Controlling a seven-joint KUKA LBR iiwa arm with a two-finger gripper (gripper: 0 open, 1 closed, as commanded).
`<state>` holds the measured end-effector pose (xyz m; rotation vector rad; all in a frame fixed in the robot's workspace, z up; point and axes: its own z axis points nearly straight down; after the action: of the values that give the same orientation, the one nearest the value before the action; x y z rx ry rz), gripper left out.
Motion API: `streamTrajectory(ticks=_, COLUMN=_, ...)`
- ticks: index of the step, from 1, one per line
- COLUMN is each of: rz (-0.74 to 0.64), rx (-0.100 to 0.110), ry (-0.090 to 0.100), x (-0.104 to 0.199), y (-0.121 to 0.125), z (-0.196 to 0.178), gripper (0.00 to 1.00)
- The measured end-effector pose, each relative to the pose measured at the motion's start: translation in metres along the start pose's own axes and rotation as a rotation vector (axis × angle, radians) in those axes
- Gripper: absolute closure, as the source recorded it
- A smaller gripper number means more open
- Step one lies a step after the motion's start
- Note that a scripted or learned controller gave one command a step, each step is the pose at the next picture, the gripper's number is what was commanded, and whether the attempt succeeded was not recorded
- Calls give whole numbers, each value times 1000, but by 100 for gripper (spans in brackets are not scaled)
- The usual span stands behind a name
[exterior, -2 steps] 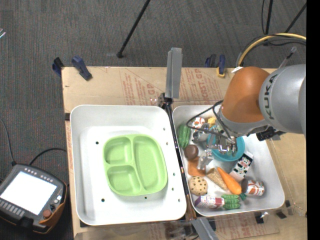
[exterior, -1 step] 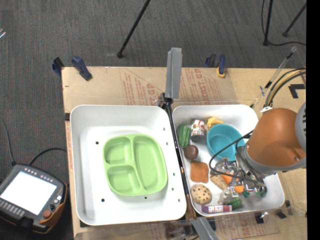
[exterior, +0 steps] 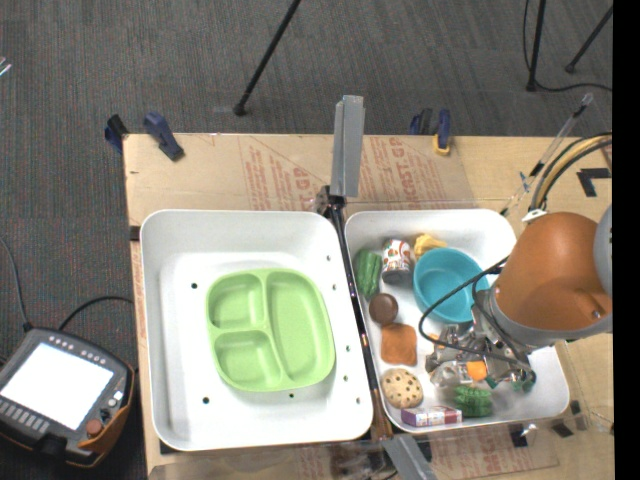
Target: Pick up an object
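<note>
Low over right bin (exterior: 545, 393), by broccoli (exterior: 473, 400): claw (exterior: 478, 364), grip unreadable, hold on anything unclear. Likely mid-grasp, right of cookie (exterior: 402, 387); next, close firmly and lift straight.

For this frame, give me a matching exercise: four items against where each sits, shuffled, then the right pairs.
Things:
1. green divided plate
2. blue bowl
3. cookie
4. gripper

Places:
A. near left corner of the right bin
B. left bin
C. low over the right bin's near right part
D. far half of the right bin

Pairs: 1-B, 2-D, 3-A, 4-C
</note>
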<state>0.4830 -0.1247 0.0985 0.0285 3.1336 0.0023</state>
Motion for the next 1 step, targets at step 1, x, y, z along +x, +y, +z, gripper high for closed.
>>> streamTrajectory(ticks=1, rz=-44, rx=4, ry=-5, x=2, y=-19, z=-207, gripper=100)
